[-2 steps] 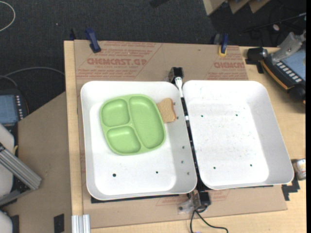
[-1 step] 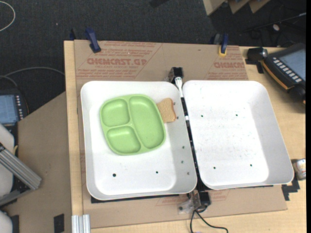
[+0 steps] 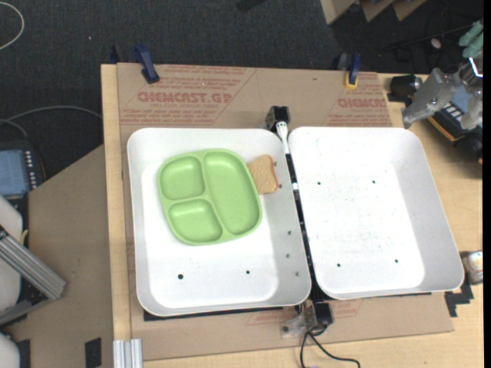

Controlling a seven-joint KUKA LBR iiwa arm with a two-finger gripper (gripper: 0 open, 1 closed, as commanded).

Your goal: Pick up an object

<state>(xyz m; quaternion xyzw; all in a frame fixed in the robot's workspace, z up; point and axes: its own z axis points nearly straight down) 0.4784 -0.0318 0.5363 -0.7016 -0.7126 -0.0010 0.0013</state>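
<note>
Item 1: left bin [image 3: 153,282], shallow, white, on brown board [image 3: 192,90] w/ red lettering. Holds item 2 and item 3.

Item 2: green divided plate [image 3: 209,196], three compartments, lying flat in upper half of left bin, slightly rotated. Compartments show nothing inside.

Item 3: tan cracker-like piece [image 3: 264,174], small, roughly rectangular, flat on bin floor, touching or just beside plate's right rim, near the divide btwn the two bins. Likely pick candidates: items 2 and 3.

Item 4: right bin [image 3: 368,213], shallow, white, just beside left bin; floor shows small dark specks and a few dots.

Item 5: gripper [image 3: 430,98], grey metal assy at upper right of view, off beyond right bin's top-right corner, well apart from plate and cracker piece. Jaws: can't tell if wide or narrow; fingers not resolvable at this angle. Nothing seen btwn them.

Item 6: blue clamp [image 3: 146,64] at board's top-left edge; yellow clamp [image 3: 353,75] at top-right edge.

Item 7: black fitting [image 3: 278,117] at top of seam btwn bins; cables [image 3: 314,343] at bottom of seam.
</note>
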